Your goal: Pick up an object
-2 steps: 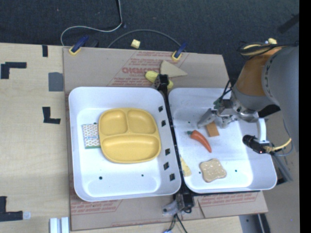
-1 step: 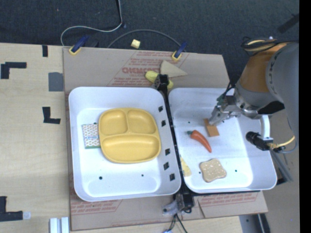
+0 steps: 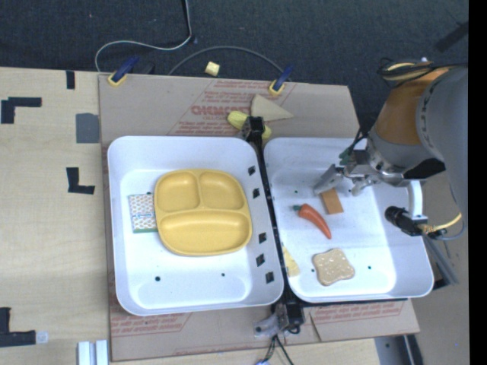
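- The claw (image 3: 340,175) hangs low in the right bin (image 3: 380,280), in its upper middle part, with the grey arm (image 3: 449,120) and its orange band (image 3: 399,112) reaching in from the right.
- Whether the claw is released or clenched cannot be told; its tips are a blur of grey metal, and nothing is seen between them.
- Just below the claw lies a small tan block (image 3: 331,201), very near the tips, though contact cannot be made out.
- Beside the block, to its lower left, lies an orange carrot (image 3: 315,219) with a green stem end, slanting toward the lower right.
- Further down the same bin lies a slice of toast (image 3: 333,267), apart from the carrot and near the bin's front wall.
- A small yellow piece (image 3: 290,262) sits against the bin's left wall.
- The left bin (image 3: 190,295) holds a yellow divided plate (image 3: 204,211) with three compartments, lying flat near the middle.
- A small patterned card (image 3: 141,212) touches the plate's left edge.
- Both bins rest on a cardboard sheet (image 3: 221,105) on the desk (image 3: 46,204), with a yellow clamp (image 3: 256,126) at the top where the bins meet.
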